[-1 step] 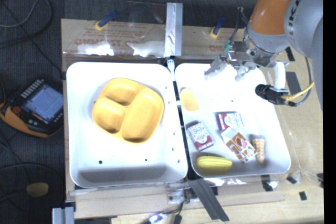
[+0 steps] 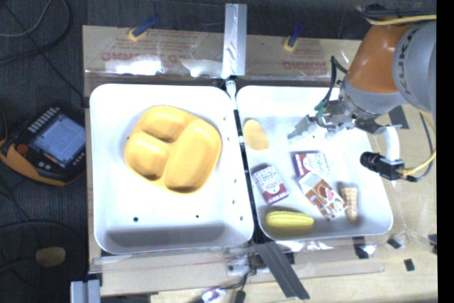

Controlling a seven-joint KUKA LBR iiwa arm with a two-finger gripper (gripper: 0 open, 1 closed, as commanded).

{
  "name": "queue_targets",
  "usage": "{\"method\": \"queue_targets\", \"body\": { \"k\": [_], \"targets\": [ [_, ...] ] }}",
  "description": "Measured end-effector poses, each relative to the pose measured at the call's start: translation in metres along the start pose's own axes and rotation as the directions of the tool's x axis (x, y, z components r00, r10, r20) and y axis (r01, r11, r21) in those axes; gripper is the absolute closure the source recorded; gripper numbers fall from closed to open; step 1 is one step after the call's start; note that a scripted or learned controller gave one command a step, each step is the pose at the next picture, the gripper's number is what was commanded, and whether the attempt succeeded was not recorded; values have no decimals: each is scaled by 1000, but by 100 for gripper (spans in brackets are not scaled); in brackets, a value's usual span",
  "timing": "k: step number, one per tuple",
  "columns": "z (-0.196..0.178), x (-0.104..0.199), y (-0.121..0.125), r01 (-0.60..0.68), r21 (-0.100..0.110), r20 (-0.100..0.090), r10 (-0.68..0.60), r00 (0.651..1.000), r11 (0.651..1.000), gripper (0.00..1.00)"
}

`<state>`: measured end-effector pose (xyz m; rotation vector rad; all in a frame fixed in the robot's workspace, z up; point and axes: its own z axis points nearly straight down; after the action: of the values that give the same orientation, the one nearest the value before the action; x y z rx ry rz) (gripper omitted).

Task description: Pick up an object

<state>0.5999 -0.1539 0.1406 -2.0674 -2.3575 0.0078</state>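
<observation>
The arm reaches in from the right of the frame, and its gripper hangs over the upper middle of the right bin, above bare white floor. I cannot tell whether the fingers are spread or pressed together; they blur into one thin grey point, with nothing seen between them.

No object is lifted yet. The candidates lie below and left of the gripper in the right bin: a pale yellow chip near the divider, three small packets (one at centre-left, one just under the gripper, one lower right), a cone beside that last packet, and a corn cob along the lower wall. The left bin holds a big yellow loaf, lumpy and rounded, probably too broad for these fingers.

In my judgement the step is the descent onto a target. The packet under the gripper is nearest, but flat, glossy packets offer little to pinch and may slide. The corn cob looks rounded and ridged, so closing across its short axis seems surer, though it sits near the wall, which could block one finger. The cone is narrow and tapered, and should be gripped near its wide end. Coming straight down, centred, clear of neighbours, would help.
</observation>
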Motion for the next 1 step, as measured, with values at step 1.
{"method": "queue_targets", "body": {
  "k": [1],
  "targets": [
    [52,-5,-30,-14,-17,3,14,1000,1000,0]
  ]
}}
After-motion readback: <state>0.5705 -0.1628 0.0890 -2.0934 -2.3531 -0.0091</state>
